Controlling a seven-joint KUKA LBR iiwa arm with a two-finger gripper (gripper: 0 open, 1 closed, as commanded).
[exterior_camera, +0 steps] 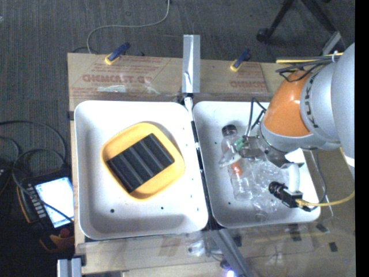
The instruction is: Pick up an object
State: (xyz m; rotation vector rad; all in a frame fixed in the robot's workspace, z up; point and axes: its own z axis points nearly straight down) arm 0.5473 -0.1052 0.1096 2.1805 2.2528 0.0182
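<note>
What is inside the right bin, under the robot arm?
A clear plastic bottle with a dark cap lies in the right bin, beside crumpled clear plastic. The arm covers the bin's upper right part.

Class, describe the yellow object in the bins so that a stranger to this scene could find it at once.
Start at the two white bins side by side and take the left bin, the one away from the grey and orange arm. In its middle lies the yellow tray, turned at an angle, with a black ribbed panel on top. Its neighbours in the right bin are clear plastic bottles.
</note>
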